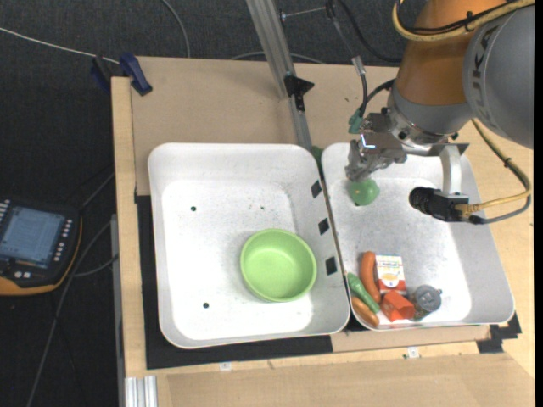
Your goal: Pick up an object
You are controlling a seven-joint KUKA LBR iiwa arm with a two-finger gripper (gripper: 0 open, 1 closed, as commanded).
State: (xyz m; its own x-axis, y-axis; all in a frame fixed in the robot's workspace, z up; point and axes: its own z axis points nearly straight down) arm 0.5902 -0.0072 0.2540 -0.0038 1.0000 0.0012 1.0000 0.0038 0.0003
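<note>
The hand (pixel 363 175) grips one green ball (pixel 365 192); one green bowl (pixel 278 265) sits left.

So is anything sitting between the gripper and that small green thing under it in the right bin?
Nothing visible. The gripper hangs right over the small green object in the right bin; the carrots and small box lie apart near the front wall.

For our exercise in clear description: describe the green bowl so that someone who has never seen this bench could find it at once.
Start at the two white bins; take the left bin, away from the arm. The green bowl sits alone toward its near right corner, mouth up. It is pale green, round and far bigger than the small toys heaped in the right bin, such as the carrot.
</note>
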